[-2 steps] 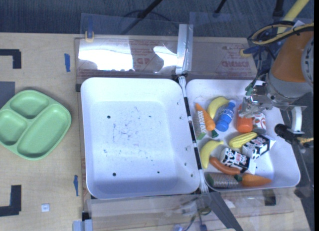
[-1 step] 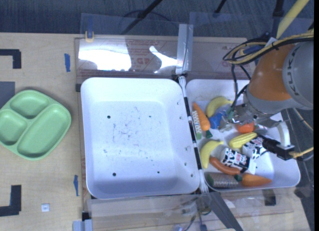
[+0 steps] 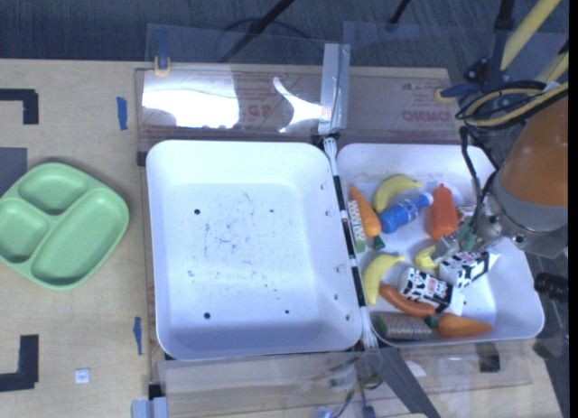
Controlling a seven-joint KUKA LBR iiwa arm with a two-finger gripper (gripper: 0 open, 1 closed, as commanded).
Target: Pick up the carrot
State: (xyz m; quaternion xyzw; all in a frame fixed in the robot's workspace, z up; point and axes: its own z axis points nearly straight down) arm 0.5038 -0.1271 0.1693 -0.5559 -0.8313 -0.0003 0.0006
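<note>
Fingers [image 3: 462, 252] low among the toys, grip state unclear; carrot [image 3: 462, 324] lying loose in right bin [image 3: 528, 312], not yet lifted.

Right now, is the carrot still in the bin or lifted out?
In. The carrot lies flat on the right bin's floor near its front edge, below the gripper.

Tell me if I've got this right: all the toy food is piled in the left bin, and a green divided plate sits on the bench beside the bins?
Not quite. The camera view shows the toy food piled in the right bin, not the left. The green divided plate does sit on the bench beside the bins.
</note>
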